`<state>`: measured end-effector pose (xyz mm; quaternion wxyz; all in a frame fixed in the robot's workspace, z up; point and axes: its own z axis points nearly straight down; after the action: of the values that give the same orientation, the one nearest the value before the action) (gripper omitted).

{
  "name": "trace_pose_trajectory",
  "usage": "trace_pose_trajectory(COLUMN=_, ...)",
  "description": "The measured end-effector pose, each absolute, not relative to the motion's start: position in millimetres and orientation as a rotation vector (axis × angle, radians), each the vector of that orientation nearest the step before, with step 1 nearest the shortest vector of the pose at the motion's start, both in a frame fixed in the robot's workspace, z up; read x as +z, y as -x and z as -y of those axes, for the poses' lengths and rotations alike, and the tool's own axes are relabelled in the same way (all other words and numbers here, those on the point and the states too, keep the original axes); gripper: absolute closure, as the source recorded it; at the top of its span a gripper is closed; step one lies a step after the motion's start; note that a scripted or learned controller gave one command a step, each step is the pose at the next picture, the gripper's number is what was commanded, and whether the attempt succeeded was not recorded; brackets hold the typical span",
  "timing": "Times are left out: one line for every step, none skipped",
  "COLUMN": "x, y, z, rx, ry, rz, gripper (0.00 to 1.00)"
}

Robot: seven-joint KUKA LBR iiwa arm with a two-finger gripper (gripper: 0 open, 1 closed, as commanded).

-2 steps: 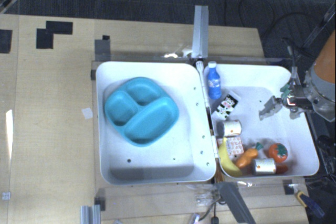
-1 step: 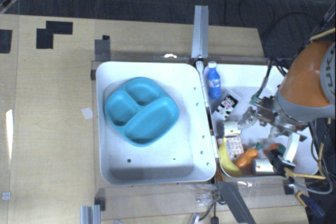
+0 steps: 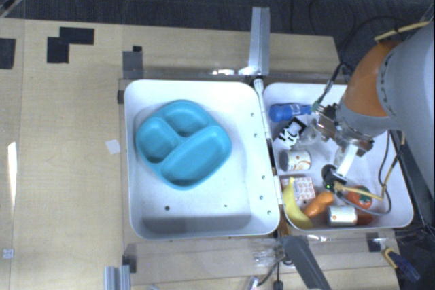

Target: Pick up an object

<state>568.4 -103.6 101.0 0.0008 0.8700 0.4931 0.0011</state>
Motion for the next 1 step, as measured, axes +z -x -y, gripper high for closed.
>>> trace_pose_trajectory(x=111.7, y=-569.8, z=102.3, rx=0.008, ry=-2.728, rz=-1.554, gripper=1.00)
